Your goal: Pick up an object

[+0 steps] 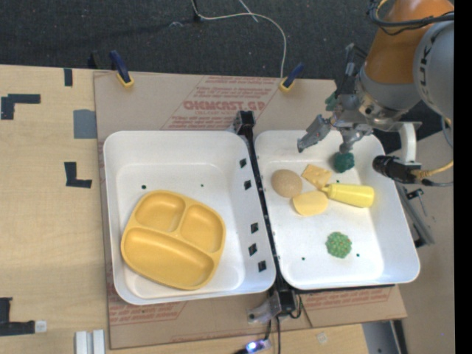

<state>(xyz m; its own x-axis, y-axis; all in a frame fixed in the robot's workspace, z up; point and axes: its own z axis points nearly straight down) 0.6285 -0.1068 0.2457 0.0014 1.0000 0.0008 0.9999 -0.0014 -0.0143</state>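
My gripper (325, 144) hangs over the far part of the right bin (394, 268), open, with its two fingers spread wide and nothing between them. A small teal object (343, 161) lies just below the right finger (346, 142); whether they touch I cannot tell. Toward the bin's middle lie a tan egg-shaped piece (286, 183), a yellow wedge (317, 174), a pale yellow round piece (310, 203) and a yellow cylinder-shaped piece (352, 194), packed close together. A green broccoli-like piece (338, 244) sits alone nearer the front.
The left bin (118, 150) holds a yellow divided plate (173, 238). A black divider (254, 190) runs between the bins. Two blue-and-yellow clamps (122, 71) (290, 78) hold the cardboard at the back. The arm's orange band (402, 32) rises at the upper right.
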